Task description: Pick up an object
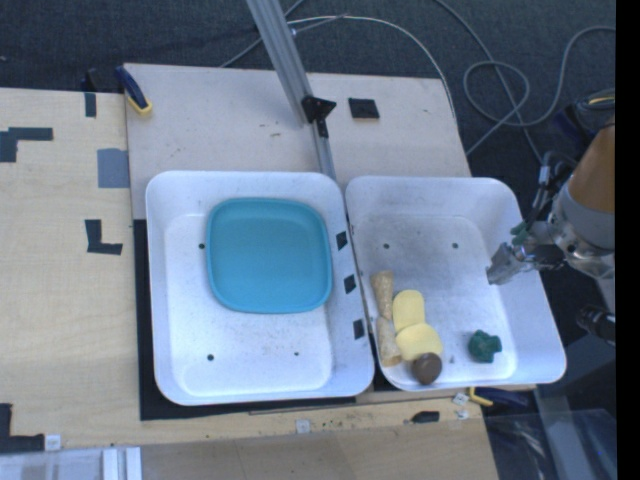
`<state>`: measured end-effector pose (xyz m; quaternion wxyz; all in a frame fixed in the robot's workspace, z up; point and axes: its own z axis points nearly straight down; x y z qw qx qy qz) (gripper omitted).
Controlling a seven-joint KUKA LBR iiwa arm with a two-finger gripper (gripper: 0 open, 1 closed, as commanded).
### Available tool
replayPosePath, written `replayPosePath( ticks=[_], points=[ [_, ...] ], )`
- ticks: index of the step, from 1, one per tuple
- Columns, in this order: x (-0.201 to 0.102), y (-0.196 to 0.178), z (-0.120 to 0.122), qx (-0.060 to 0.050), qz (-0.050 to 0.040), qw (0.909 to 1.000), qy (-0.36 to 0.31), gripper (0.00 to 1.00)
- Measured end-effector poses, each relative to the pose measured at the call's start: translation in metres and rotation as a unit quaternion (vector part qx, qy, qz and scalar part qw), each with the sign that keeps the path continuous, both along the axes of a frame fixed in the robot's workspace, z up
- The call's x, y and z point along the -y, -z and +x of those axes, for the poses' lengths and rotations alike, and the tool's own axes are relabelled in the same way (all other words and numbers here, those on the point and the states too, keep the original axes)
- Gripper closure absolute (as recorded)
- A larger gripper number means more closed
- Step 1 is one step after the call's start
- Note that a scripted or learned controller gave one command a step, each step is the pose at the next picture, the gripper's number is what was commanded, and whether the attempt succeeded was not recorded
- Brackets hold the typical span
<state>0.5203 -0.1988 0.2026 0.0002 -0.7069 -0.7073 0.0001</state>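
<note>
Where the grey arm with its orange band reaches in from the right, the two-finger gripper point(503, 266) hangs over the right edge of the right-hand shallow white bin point(440, 200) — whether it is wide or narrow I cannot tell. In that bin's near corner lie a tan stick-shaped piece point(384, 313), a yellow rounded block point(411, 326), a small brown ball point(427, 368) and — apart — a small green lump point(485, 345). The left-hand white bin point(170, 268) holds a square teal plastic plate point(268, 255).
</note>
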Motion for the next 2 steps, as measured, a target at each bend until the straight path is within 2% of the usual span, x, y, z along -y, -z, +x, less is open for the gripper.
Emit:
replayPosePath(
  ticks=[2],
  points=[
    [-0.114,0.002,0.015,0.0,0.0005,1.0,-0.002,1.0]
  ],
)
